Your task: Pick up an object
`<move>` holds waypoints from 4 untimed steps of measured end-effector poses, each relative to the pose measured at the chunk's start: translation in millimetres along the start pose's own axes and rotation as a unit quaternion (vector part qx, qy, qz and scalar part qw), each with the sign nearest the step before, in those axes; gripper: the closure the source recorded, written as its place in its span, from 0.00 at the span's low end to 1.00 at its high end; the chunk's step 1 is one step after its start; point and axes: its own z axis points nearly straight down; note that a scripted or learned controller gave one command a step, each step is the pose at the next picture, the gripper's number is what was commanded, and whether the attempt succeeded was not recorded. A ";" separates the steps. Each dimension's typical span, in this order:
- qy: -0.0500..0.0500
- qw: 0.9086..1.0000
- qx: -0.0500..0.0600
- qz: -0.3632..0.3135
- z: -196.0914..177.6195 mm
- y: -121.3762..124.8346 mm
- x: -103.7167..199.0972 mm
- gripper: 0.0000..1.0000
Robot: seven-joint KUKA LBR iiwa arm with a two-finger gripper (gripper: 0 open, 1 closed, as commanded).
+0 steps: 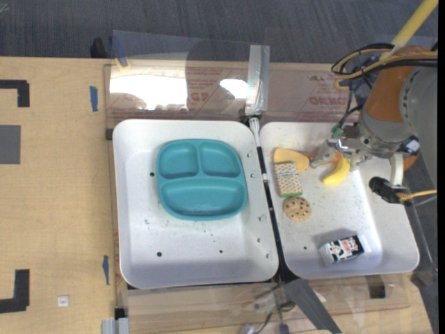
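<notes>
The gripper (338,157) hangs over the upper part of the right bin (389,245), its metal fingers pointing left toward the bin's middle. A yellow banana-shaped toy (336,173) lies right at the fingertips, touching or just under them; whether the fingers are clamped on it or merely resting above it cannot be told from this angle.

Just left of the banana, a yellow-orange wedge like a slice of cheese (290,158) sits near the bin's upper left corner. Below that lies a pale rectangular cracker (288,179) with a dotted pattern, and below the cracker a round brown cookie (297,209). Near the front wall of the same bin a small can (341,249) lies on its side, with a black and white label whose print is too small to read. None of these crowds the banana; the cheese wedge is the closest neighbour.

The left bin (132,207) holds a teal divided plate (201,178) with three compartments, well apart from the gripper.

The arm (393,99) enters from the right, its orange band above the wrist, with the wrist bent down and inward toward the bin. Cables loop around it.

Behind the bins a cardboard panel (306,92) carries red printing, blurred by a glossy sheet and not legible.
</notes>
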 end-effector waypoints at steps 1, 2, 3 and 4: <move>-0.002 1.000 -0.003 -0.002 -13.2 2.1 0.4 1.00; 0.003 1.000 -0.005 0.004 -105.6 15.4 123.9 1.00; 0.001 1.000 -0.006 -0.028 -260.5 10.9 154.5 1.00; 0.000 1.000 0.006 0.022 -168.1 -4.7 190.1 1.00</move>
